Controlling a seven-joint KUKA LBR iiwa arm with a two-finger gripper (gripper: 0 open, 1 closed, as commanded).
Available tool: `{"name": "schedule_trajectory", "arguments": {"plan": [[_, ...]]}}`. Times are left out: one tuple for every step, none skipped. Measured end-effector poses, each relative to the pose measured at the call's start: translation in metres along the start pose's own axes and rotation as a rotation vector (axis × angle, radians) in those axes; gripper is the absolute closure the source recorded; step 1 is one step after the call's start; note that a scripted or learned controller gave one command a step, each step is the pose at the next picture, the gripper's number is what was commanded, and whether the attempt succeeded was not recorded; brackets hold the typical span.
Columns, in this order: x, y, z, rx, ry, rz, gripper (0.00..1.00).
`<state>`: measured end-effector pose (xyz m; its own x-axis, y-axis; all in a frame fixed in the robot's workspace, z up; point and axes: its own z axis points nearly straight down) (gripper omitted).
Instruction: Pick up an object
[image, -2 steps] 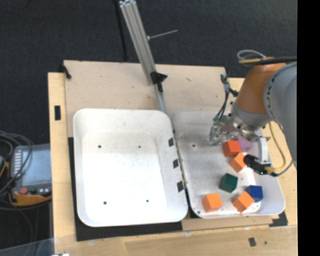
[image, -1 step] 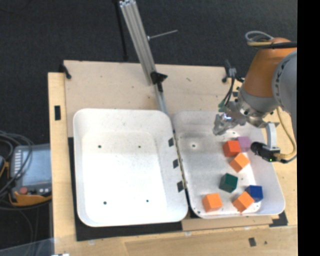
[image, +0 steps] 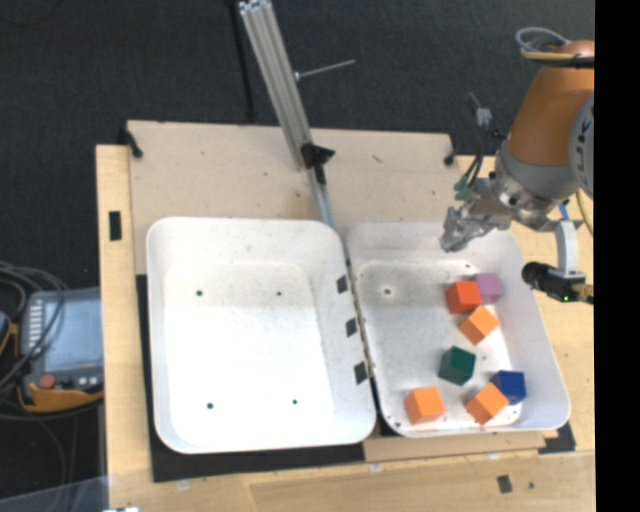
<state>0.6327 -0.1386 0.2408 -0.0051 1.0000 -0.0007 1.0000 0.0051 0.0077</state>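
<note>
The gripper (image: 455, 238) hangs over the right bin's (image: 400, 330) far edge, finger state impossible to tell — the approach step, I'd say — needing a drop toward the red-orange cube (image: 463, 296) just nearer.

Seven small blocks (image: 470, 350) in right bin (image: 400, 330)

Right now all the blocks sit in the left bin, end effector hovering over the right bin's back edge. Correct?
Not quite. The camera view shows the blocks in the right bin, not the left bin. The end effector does hover over the right bin's back edge.
</note>
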Motion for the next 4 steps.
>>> {"name": "schedule_trajectory", "arguments": {"plan": [[-0.001,0.002,-0.055,0.0,0.0,-0.001,1.0],[0.035,-0.02,-0.049,0.008,-0.001,0.002,1.0],[0.085,-0.029,-0.035,0.008,0.0,0.0,1.0],[0.129,-0.048,-0.016,0.009,0.0,0.0,1.0]]}}
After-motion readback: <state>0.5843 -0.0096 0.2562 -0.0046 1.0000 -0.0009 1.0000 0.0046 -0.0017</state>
